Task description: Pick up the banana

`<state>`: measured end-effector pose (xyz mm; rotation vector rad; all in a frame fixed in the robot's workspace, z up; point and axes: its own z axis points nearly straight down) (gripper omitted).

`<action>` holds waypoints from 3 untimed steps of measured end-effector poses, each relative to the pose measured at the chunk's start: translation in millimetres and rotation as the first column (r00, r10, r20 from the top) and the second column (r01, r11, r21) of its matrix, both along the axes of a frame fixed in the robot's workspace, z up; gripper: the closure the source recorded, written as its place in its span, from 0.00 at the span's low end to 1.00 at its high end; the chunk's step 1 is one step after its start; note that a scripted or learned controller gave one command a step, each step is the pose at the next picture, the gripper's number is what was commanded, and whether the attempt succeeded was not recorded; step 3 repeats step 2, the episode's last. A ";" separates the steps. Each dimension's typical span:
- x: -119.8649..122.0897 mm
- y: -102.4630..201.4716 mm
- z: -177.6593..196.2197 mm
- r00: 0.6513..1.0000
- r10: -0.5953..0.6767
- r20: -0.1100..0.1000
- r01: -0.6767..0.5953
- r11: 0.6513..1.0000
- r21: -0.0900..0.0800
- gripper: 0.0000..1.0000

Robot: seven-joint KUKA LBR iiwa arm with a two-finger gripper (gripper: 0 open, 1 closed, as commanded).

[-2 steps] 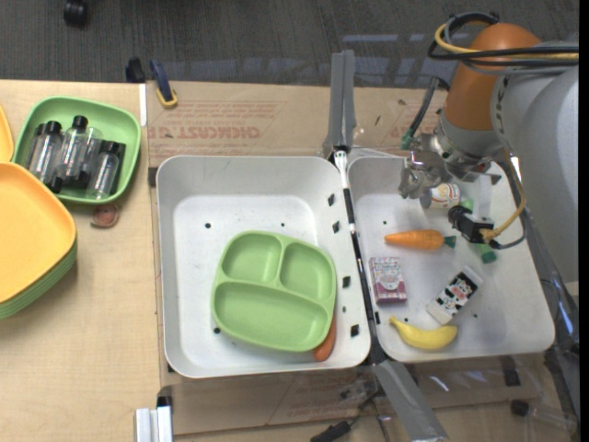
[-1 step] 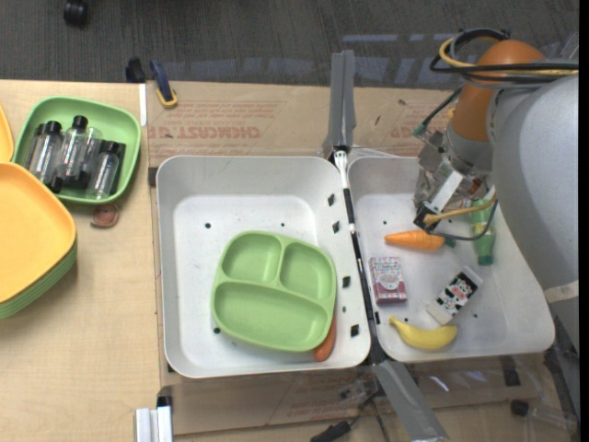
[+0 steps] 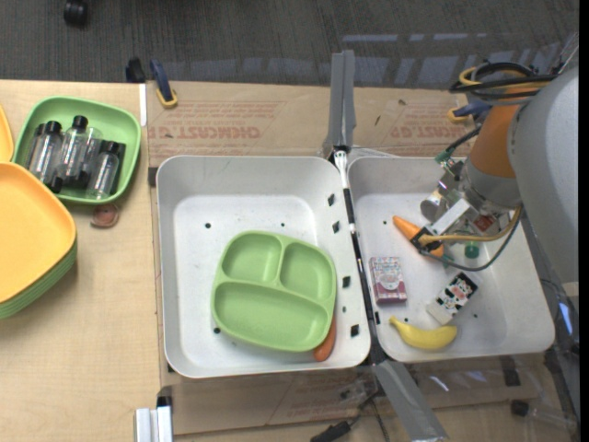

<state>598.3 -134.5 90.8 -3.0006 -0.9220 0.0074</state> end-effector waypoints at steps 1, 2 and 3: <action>39.6 -29.6 3.6 0.939 -0.343 -0.030 0.343 0.939 0.004 1.00; -3.9 -57.8 -0.3 0.928 -0.373 -0.008 0.373 0.928 0.015 1.00; -3.9 -57.8 -0.3 0.928 -0.373 -0.008 0.373 0.928 0.015 1.00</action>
